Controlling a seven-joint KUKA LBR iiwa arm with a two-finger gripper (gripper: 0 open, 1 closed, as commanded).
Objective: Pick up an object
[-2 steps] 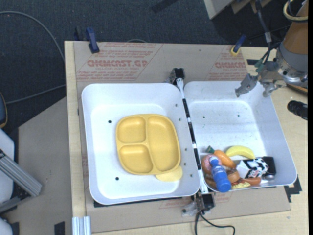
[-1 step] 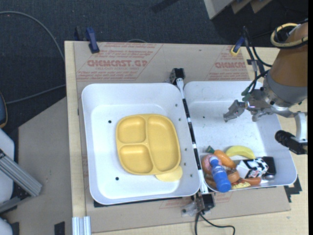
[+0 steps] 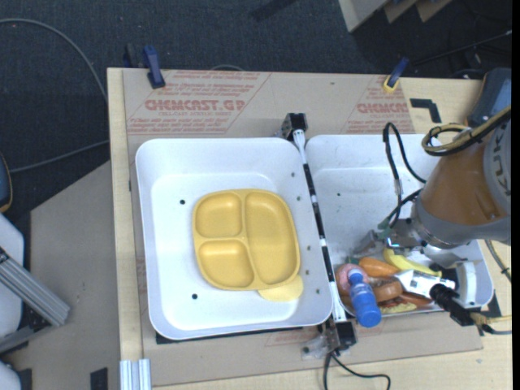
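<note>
1. The right bin [image 3: 357,169] is the landmark here; its near corner holds a small heap of toy food — a blue bottle [image 3: 363,303] with a pink cap, an orange carrot-like piece [image 3: 379,266], a yellow banana-like piece [image 3: 404,260] and a brownish piece [image 3: 392,292].
2. The arm's wrist hangs over that same end of the right bin, and the claw [image 3: 418,283] sits low among the heap; its state I cannot tell, since the wrist and white fittings hide it.
3. Nothing is visibly gripped, so the pick looks not yet made.
4. The relation that matters: the blue bottle lies just to the view's left of the claw, toward the divider between the bins, its long axis running roughly from the bin's middle toward its near wall. The orange piece lies crosswise, closer to the claw.
5. Left of the right bin, the other bin [image 3: 162,218] carries a yellow divided plate [image 3: 244,242] — well apart from the claw, and probably not the target.
</note>
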